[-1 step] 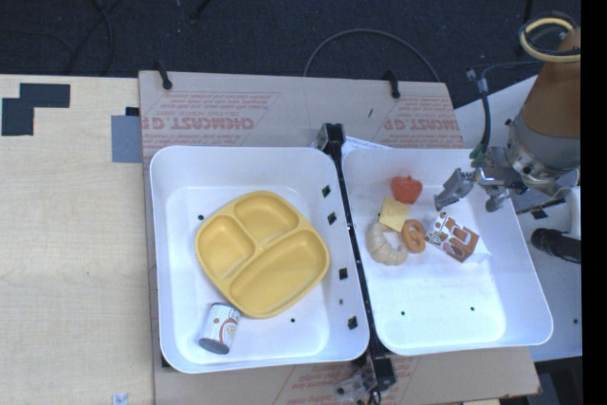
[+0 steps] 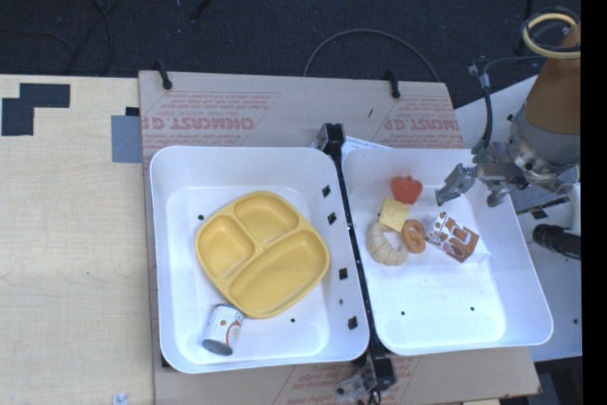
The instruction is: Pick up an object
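Observation:
In the right bin [image 2: 474,318] several small items lie together near its upper left: a red tomato-like piece [image 2: 407,189], a yellow cheese wedge [image 2: 393,213], a pale bagel-like ring [image 2: 386,245], a small brown donut [image 2: 413,235] and a white and brown packet [image 2: 451,237]. My gripper [image 2: 474,187] hangs above the bin's upper right part, just right of the red piece and above the packet. Its two fingers are spread, with nothing between them.
The left bin [image 2: 180,289] holds a yellow divided plate [image 2: 263,252] and a small white cup [image 2: 223,331] lying on its side near the front left. A black divider [image 2: 343,232] runs between the bins. The arm's orange band [image 2: 555,81] is at the right edge.

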`<state>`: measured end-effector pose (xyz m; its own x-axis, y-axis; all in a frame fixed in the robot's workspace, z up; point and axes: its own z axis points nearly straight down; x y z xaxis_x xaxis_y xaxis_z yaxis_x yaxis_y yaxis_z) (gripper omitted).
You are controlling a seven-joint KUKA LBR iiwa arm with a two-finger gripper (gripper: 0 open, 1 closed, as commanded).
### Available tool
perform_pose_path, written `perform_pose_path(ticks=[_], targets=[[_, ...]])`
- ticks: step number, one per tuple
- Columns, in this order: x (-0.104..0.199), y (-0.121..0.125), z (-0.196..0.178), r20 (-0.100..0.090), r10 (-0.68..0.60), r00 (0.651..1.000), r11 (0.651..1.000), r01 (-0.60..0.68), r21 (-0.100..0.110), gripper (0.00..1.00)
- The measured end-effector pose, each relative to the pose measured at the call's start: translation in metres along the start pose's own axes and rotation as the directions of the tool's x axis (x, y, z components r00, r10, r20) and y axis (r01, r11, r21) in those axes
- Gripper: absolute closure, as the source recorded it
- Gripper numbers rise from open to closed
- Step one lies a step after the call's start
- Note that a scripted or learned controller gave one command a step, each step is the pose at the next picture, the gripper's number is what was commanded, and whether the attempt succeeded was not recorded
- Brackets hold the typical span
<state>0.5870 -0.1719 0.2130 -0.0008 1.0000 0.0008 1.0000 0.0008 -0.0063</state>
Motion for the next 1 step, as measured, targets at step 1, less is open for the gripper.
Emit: perform_pose_path(ticks=[1], targets=[[-0.0013,-0.0107,0.0592,-0.002,0.001,1.000,1.000,-0.001,0.006,0.00]])
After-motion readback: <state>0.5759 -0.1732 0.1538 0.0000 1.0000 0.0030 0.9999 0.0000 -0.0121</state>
